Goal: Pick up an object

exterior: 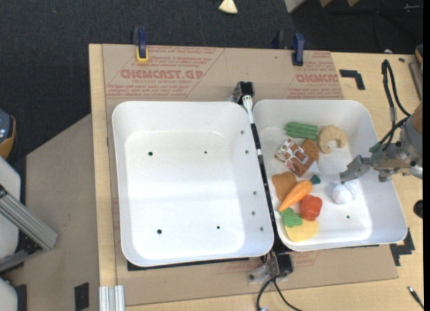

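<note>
The right bin (376,226) holds a cluster of toy food. There is a green pod (301,129), a beige bagel (332,138), a brown-and-white waffle piece (296,156), an orange carrot (295,195), a red pepper (310,207), a yellow piece (302,231) and a small white ball (341,194). My gripper (352,170) reaches in over the bin's right rim. Its tip hangs just above and to the right of the white ball. I see nothing held in it.
The left bin (127,168) lies beside the right one, with a black hinge strip (256,152) between them. Both rest on a cardboard sheet (168,68) clamped at the back. Cables (393,95) run along the right side near the arm (403,158).
</note>
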Tool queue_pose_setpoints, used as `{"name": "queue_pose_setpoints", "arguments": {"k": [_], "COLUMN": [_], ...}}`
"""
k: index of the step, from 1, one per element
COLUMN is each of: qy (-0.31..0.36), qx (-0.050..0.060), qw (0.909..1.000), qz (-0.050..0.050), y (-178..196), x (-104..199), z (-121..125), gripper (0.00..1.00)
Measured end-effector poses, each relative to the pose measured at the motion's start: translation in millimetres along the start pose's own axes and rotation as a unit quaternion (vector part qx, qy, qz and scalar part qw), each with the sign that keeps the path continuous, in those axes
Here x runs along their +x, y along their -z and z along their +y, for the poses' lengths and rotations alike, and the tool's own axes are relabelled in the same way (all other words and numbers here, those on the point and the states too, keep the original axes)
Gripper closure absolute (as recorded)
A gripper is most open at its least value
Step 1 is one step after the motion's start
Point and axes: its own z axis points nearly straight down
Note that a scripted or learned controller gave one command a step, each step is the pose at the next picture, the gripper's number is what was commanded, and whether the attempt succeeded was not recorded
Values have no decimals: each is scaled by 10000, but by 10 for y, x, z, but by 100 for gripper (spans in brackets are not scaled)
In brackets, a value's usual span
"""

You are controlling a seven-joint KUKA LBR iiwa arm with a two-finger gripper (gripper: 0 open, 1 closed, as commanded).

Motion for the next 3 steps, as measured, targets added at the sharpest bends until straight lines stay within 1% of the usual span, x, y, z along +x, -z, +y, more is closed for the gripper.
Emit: {"name": "queue_pose_setpoints", "arguments": {"k": [1, 2, 3], "qy": [49, -10, 9], "qx": [-30, 10, 61], "qw": [10000, 10000, 10000], "qz": [3, 8, 3], "y": [-10, -1047, -1011], "x": [850, 631, 682], "z": [610, 681, 1353], "gripper": [0, 0, 0]}}
